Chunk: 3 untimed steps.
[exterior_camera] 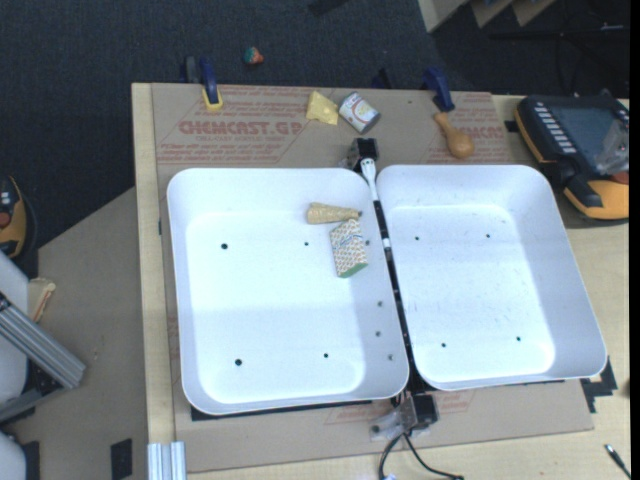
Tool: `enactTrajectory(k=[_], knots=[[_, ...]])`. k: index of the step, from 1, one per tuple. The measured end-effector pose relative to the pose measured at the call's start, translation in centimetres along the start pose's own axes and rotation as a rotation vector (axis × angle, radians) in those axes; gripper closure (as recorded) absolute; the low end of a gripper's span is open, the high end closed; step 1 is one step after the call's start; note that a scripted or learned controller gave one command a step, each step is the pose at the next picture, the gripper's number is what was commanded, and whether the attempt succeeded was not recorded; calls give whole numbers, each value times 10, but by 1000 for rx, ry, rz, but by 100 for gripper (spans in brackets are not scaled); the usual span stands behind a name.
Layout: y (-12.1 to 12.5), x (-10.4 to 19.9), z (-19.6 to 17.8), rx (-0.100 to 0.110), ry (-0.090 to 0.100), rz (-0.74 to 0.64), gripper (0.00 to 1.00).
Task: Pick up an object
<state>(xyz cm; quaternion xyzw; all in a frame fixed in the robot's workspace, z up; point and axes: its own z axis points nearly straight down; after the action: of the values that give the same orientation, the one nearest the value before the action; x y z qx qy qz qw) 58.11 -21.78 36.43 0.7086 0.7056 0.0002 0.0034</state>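
Note:
Two white bins sit side by side on the bench: the left bin and the right bin. In the left bin, near its upper right corner, lies a tan cone-shaped piece. Just below it rests a small patterned green-and-white packet, tilted slightly. Both lie close to the divide between the bins.
Behind the bins on the cardboard lie a yellow wedge, a small white box and a wooden-coloured pear-shaped piece. Blue clamps hold the board's far edge. A yellow-black handheld pendant sits at the right.

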Motion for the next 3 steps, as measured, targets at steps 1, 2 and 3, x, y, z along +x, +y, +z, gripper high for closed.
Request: enactTrajectory(k=[1, 2, 3], knots=[[-14, 25, 77, 13, 8, -5, 100], [-51, -9, 9, -4, -1, 0, 100], [-51, 13, -113, -12, -2, -8, 100]])
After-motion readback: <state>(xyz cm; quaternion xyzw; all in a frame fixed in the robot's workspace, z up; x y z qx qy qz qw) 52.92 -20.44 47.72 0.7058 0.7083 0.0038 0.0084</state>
